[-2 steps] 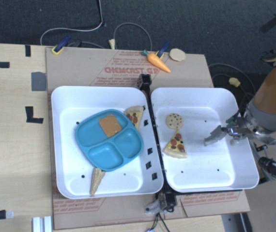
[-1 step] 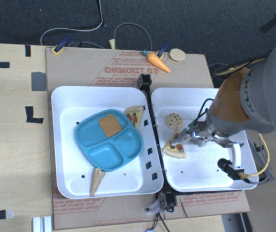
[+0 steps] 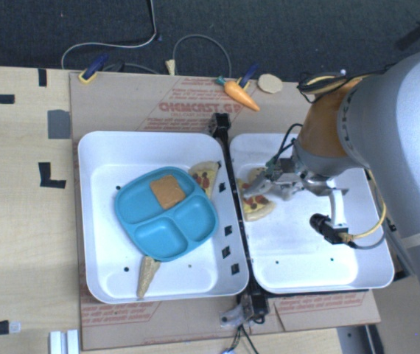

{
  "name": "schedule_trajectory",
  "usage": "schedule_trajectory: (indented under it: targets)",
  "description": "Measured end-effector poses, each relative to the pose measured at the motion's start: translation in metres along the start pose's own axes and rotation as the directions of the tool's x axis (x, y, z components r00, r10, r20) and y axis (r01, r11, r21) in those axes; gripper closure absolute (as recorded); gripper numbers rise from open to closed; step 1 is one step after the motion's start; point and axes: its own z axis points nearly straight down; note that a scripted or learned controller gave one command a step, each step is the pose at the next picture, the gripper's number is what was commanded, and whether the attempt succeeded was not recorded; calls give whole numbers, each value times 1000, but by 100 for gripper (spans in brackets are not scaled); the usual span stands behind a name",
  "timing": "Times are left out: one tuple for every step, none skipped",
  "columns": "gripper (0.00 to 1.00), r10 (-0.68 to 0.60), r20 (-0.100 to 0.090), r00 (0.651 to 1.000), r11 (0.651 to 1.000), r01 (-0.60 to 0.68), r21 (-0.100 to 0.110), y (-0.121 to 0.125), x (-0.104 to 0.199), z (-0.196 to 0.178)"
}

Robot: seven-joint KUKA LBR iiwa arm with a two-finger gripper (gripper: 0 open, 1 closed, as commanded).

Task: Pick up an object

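At right bin's nine o'clock, gripper over pizza slice; finger state indeterminable. Centre on the slice before closing.

The bench has a pale wood-grain top with black angular marks and a grey square near its left side. A brown cardboard sheet with red print lies flat on it, and the two white bins rest side by side on that sheet, the left bin touching the right bin along a black divider. At the sheet's far edge lie a toy carrot and, just to its right, a small tan disc. Thin cables loop across the dark surface beyond the bench.
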Motion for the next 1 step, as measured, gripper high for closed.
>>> schedule_trajectory:
  targets:
    - [0, -1, -2, 1000, 1000, 1, -1, 79, 0, -50]
